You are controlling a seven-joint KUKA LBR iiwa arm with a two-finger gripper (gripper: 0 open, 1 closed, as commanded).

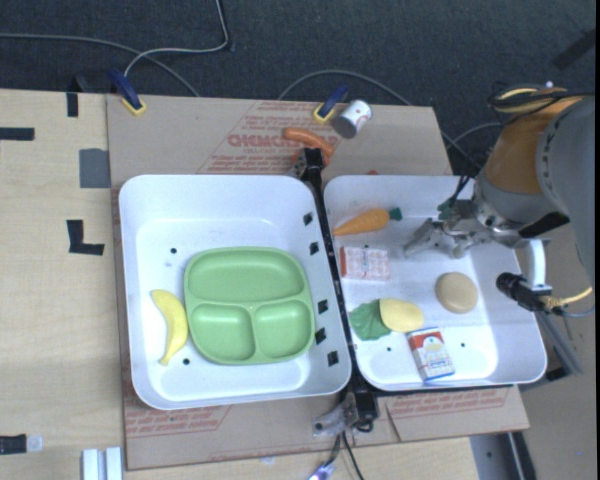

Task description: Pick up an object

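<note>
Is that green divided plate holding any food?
Empty. The green plate shows three bare compartments; the banana lies beside it in the left bin.

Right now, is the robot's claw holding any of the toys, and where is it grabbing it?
No. The gripper is open in the right bin, with nothing between its fingers. The carrot lies just beside it, untouched.

One fixed camera looks down on me from above, at a slant. It takes in both white bins (140,268) side by side, and my arm (540,168) enters from its right.
</note>
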